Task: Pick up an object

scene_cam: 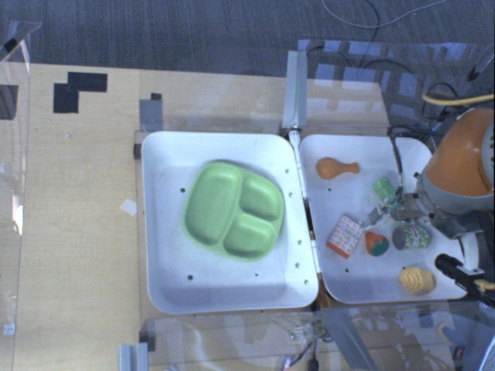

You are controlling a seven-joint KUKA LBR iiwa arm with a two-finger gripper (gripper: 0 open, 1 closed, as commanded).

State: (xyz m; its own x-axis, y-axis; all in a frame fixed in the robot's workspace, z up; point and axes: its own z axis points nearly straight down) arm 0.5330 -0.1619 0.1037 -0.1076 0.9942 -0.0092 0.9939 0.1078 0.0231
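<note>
At the near edge of the right bin [332,288], a yellow corn cob [417,280] is seen lying close to the front wall. Just behind it, a row of three things is found: a small carton [345,236] with a red and white pattern on the left, a red and orange strawberry-like piece [377,243] in the middle, and a can [411,236] with a green label on the right. The carton and the red piece are set just beside each other.

The gripper [384,211] is placed low over this bin, above the red piece and left of the can, and its thin fingers are pointed left. Whether the fingers are apart or together cannot be told, and nothing is seen clamped between them. A green object [384,187] is partly hidden just behind the gripper. The arm [458,165], orange and grey, is seen coming in over the bin's right side.

Farther back, an orange drumstick-shaped toy [336,168] is laid alone near the rear wall.

In the left bin [166,280], a green divided tray [234,209] with three compartments is set near the middle, turned at an angle.
</note>
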